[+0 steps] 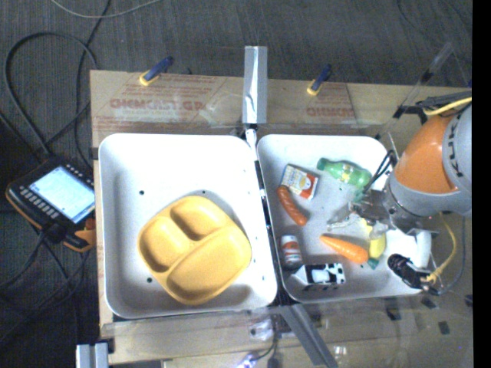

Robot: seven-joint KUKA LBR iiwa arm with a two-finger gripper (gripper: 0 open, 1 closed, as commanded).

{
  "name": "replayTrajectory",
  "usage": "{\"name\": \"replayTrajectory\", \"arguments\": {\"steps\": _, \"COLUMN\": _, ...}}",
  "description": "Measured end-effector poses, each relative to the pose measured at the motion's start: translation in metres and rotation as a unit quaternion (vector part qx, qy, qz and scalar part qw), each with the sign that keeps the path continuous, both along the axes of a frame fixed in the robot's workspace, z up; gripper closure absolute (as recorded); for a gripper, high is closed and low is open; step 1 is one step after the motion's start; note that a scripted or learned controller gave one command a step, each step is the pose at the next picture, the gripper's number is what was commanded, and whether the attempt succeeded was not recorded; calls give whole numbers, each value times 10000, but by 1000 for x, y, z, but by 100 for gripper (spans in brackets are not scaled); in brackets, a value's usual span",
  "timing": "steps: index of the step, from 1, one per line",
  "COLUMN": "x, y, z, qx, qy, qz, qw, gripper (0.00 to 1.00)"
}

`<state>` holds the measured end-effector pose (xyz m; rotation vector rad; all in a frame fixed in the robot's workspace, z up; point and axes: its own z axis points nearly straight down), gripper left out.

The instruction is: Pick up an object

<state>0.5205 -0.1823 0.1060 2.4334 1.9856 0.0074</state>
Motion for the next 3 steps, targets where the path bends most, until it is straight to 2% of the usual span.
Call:
{"name": "replayTrajectory", "arguments": {"steps": 1, "x": -22, "y": 5, "z": -6, "qx": -53, "qy": -186, "qz": 77, "qw": 9998, "gripper": 0}}
{"name": "replayTrajectory", "arguments": {"steps": 2, "x": -29, "y": 6, "z": -11, "qx": -72, "qy": -90, "qz": 1262, "qw": 9919, "gripper": 0}}
{"name": "replayTrajectory", "arguments": {"steps": 3, "x": -19, "y": -16, "z": -9, "qx": 156, "qy": -39, "qz": 1352, "qw": 9907, "gripper": 0}}
